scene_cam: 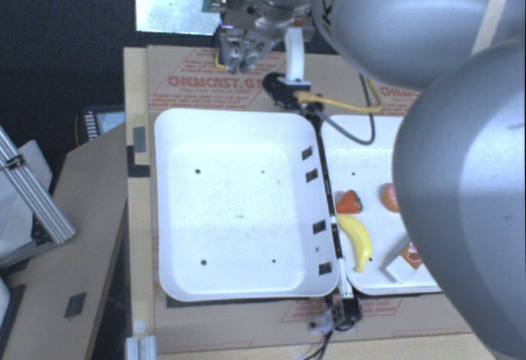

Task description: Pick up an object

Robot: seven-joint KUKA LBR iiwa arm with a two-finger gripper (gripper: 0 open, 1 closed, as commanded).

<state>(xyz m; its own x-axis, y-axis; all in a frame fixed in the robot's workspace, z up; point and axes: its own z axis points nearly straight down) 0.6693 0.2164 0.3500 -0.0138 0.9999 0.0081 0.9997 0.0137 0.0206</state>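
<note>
2 shallow white bins are seen side by side on the worktop (140, 210), a cardboard sheet (197, 79) lying beneath them. The left bin (238, 210) carries nothing that can be made out. In the right bin (362, 145), near the shared wall, a yellow banana (357, 240) lies beside a small red piece (349, 202); a second orange-red piece (389, 197) and a white and red item (404, 260) are partly hidden by the grey arm (460, 153), which crosses the right of the view. These are the things offered for picking, and none has been taken.

The pincer (238, 50) is held high at the far edge, above the cardboard and behind the left bin, well apart from every item. Whether it is released or clenched cannot be told, since it is small and blurred; nothing is seen grasped in it. It is judged to be parked clear of the bins so that the contents stay open to the camera; a reach over to the right bin is yet to be made
</note>
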